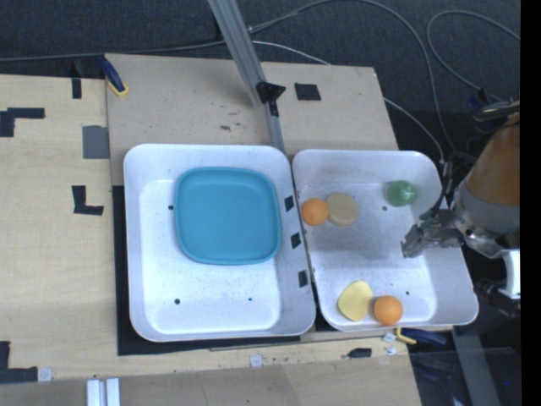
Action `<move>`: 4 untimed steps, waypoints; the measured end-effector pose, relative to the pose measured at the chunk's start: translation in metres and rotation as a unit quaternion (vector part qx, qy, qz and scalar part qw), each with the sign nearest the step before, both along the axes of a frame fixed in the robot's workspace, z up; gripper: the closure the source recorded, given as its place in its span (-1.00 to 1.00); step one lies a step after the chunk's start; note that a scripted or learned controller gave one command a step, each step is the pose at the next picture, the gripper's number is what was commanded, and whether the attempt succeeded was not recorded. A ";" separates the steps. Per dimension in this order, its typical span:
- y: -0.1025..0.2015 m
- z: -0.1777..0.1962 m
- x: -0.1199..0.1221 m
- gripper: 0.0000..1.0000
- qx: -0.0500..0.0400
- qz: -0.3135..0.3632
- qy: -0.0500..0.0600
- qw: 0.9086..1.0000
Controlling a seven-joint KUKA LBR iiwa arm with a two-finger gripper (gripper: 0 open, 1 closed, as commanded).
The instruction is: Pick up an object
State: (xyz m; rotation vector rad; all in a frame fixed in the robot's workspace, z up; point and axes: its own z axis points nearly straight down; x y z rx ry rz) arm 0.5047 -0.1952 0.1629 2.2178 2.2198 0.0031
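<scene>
Wooden bench [51, 227], two white bins. Left bin [144, 252] holds a blue square plate [226, 215] lying flat. Right bin [439, 294]: tan disc [343, 209] touching an orange ball [314, 212], yellow piece [355, 300] touching another orange ball [388, 309], green ball [401, 193]. No clear long axis. Gripper [414, 242] at right bin's right side, grip unclear.

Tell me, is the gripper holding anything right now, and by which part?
Nothing is held: the gripper hangs over bare floor in the right bin, apart from the green ball.
</scene>
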 end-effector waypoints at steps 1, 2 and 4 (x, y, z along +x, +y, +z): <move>0.007 0.059 -0.002 1.00 0.000 0.000 0.000 1.000; 0.007 0.081 -0.002 1.00 0.000 0.000 0.001 1.000; 0.117 0.074 0.012 1.00 0.001 0.002 0.003 1.000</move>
